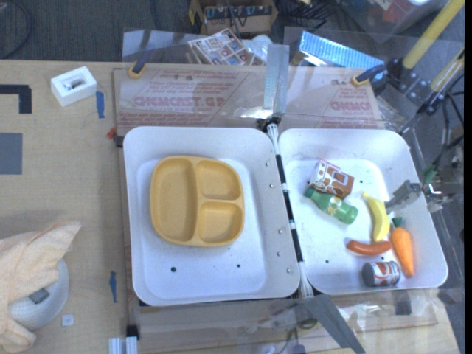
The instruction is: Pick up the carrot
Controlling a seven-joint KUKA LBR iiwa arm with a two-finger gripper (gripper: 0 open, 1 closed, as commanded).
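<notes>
The orange carrot [403, 250] with a green top lies in the right bin [310, 147], near its front right corner, pointing toward the front edge. Just to the carrot's left are a yellow banana [378, 217] and a red sausage [369, 247]. A small can [380, 273] rests on its side by the carrot's tip.
The right bin also holds a brown carton [331, 179] and a green bottle [332, 205]. In the left bin [140, 153] sits a yellow divided plate [197, 200]. A small grey metal part [405, 194] juts in over the right bin's right rim, just above the carrot.
</notes>
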